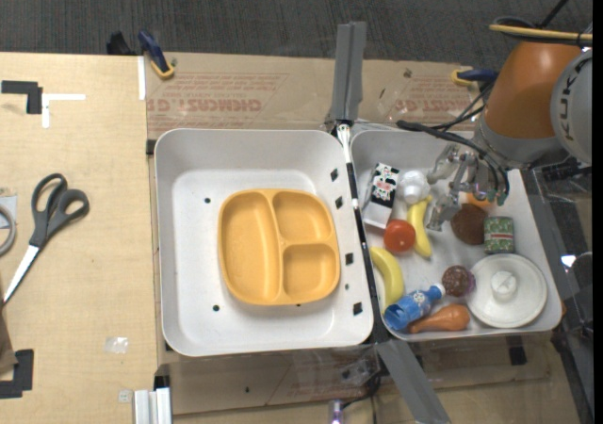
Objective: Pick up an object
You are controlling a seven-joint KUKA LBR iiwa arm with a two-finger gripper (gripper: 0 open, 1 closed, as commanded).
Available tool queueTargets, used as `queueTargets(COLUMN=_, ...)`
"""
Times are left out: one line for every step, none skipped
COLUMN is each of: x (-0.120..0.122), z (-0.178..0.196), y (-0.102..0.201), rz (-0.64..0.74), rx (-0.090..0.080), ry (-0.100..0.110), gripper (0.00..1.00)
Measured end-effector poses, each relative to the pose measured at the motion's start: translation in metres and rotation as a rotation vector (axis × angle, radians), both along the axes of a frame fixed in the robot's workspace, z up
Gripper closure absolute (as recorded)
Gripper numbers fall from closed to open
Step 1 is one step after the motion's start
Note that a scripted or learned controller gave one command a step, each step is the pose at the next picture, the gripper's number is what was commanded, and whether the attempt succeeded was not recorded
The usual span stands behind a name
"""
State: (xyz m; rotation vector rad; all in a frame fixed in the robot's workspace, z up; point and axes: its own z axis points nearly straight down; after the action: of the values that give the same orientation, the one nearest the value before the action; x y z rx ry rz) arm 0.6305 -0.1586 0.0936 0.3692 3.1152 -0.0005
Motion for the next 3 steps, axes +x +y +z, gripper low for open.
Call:
queueTargets(x=-0.001, z=0.000, y=0.062, rz=-0.186, rx=0.000, ry=0.000, gripper=0.00)
queueTargets(x=-0.091, z=-0.001, y=0.007, rz=-0.157, rx=0.001, ry=0.003, gripper=0.00)
queueTargets(x=-0.151, z=-0.001, y=-0.003, rz=-0.548, rx=0.003, ry=-0.001, gripper=0.00)
